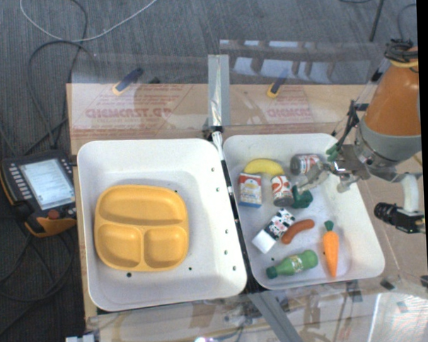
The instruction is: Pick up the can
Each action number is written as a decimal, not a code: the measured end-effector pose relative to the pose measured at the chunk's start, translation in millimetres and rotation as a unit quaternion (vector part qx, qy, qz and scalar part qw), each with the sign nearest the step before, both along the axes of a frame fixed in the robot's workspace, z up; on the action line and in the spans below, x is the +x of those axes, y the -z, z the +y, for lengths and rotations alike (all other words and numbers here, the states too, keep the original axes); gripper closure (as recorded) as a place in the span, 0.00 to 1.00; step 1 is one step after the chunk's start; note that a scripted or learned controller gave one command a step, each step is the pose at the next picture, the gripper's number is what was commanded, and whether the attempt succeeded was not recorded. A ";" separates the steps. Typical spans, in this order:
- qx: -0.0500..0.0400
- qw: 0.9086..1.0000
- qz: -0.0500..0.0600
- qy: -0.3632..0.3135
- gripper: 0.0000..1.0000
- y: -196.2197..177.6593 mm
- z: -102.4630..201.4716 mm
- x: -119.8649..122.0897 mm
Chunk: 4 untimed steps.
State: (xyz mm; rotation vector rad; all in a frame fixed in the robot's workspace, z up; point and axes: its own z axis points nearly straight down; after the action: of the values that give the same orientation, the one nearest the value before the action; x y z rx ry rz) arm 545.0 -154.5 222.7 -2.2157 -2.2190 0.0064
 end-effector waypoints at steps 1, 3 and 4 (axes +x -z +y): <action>0.000 0.997 -0.001 -0.075 0.00 53.8 19.7 59.3; -0.001 0.998 -0.003 -0.069 0.00 109.2 -23.7 97.2; -0.012 0.986 -0.014 -0.168 0.00 126.7 39.2 85.6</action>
State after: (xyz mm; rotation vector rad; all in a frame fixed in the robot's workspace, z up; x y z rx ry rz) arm 630.6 -115.3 96.1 -1.8329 -2.5917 0.0040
